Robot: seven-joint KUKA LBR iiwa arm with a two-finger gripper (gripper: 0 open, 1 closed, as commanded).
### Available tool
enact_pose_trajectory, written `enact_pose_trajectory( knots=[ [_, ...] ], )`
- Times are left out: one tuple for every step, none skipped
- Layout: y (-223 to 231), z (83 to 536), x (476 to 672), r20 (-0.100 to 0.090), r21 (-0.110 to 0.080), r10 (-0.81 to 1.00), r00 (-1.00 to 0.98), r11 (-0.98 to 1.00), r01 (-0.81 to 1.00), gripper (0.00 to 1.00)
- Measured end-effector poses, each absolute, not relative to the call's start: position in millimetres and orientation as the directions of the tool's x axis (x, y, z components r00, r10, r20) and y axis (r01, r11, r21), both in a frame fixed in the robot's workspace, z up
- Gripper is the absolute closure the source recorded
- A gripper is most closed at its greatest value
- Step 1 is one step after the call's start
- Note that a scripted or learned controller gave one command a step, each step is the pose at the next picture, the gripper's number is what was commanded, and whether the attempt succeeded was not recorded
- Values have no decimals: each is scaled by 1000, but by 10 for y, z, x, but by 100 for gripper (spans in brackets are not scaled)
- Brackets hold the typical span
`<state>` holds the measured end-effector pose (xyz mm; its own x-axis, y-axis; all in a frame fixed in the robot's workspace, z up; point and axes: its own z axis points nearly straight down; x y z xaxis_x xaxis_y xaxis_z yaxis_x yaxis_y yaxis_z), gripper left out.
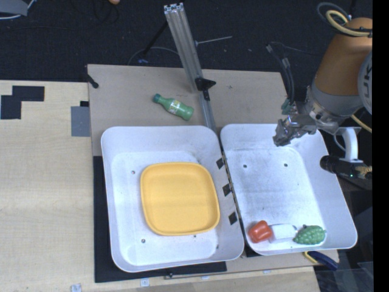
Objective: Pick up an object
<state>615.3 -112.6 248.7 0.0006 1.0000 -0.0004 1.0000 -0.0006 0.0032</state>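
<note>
While the arm (340, 66) reaches in from the right, I log the following from my remote station.

Tool (284, 136): it hangs over the far edge of the right bin (273, 175), near that bin's upper rim. I cannot tell from this angle what state it is in. I see nothing gripped in it.

Right bin contents: three items lie in a row along the near rim. A red pepper-like piece (260, 230) lies at the left, a white piece (283, 230) just beside it, and a green bunch resembling grapes (309, 235) at the right end. All three lie well apart from the tool, on the opposite side of the bin.

Left bin (118, 163) contents: one yellow square plate (179, 198), lying flat near the middle.

Table (243, 96), outside the bins: a small green bottle (173, 106) lies on its side behind the left bin. A slanted metal rail (187, 44) rises behind the gap between the two bins.

Between the bins: three small black clips (226, 189) sit along the shared edge.
</note>
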Motion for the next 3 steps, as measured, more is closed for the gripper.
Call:
enact_pose_trajectory(
  knots=[
    [-660,2549,6063,1,0,1000,-3,3,1000,100],
    [-246,2452,5971,1,-1,1000,-3,3,1000,100],
    [337,2451,5797,1,-1,1000,-4,4,1000,100]
  ],
)
